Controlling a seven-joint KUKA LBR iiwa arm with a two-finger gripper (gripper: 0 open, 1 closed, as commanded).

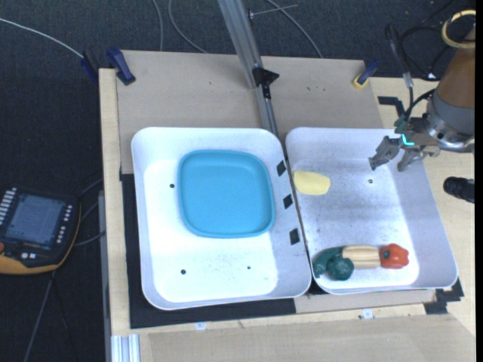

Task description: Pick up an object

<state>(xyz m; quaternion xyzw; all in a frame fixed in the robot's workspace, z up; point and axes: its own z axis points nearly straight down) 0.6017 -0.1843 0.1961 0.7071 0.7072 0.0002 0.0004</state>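
We see the pincer (395, 154) spread apart with nothing between its tips, hanging over the far right part of the right bin (423, 202). The yellow object (312, 182) lies well to its left, near the bin's left wall. Along the near edge, well apart from the pincer, lie a green object (333, 265), a tan piece (361, 257) and a red object (394, 256) in a row. The left bin (155, 225) holds a blue tray (225, 193).

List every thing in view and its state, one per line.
Gripper: jaws open, nothing between them, over the right bin's far right corner.
Blue tray: flat in the left bin.
Yellow piece: lying by the right bin's left wall.
Green piece, tan piece, red piece: lying in a row at the right bin's near edge.
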